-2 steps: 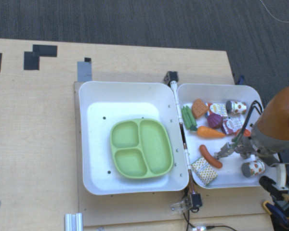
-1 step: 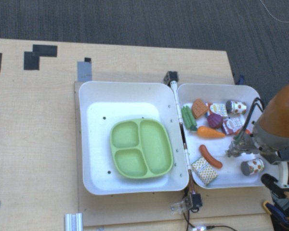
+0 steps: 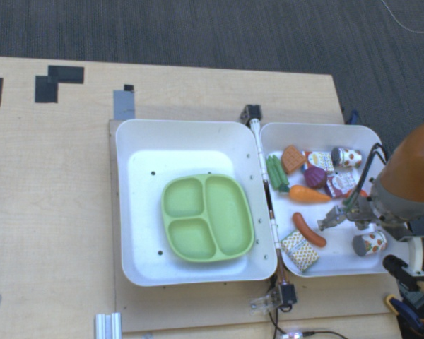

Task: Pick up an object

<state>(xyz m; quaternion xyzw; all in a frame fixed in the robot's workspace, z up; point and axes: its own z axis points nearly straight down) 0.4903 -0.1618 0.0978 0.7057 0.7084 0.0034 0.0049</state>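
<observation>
My gripper (image 3: 330, 220) hangs over the right bin (image 3: 371, 134), reaching in from the right under the orange wrist band. It is open with nothing between its fingers. Just left of it lies a red sausage (image 3: 308, 229), with an orange carrot (image 3: 309, 196) above that. A small printed cup (image 3: 369, 244) lies on its side to the gripper's right. Further up the bin are a purple piece (image 3: 315, 176), a green pod (image 3: 275, 173), an orange-brown piece (image 3: 292, 159), a white can (image 3: 345, 157) and a red-white packet (image 3: 339, 183). A patterned box (image 3: 299, 251) sits in the near-left corner.
The left bin (image 3: 127, 210) holds a green divided plate (image 3: 208, 217). A thin wall with a black clip (image 3: 251, 113) separates the two bins. Cables and connectors (image 3: 279, 299) lie at the bench's front edge. Wooden benchtop extends to the left.
</observation>
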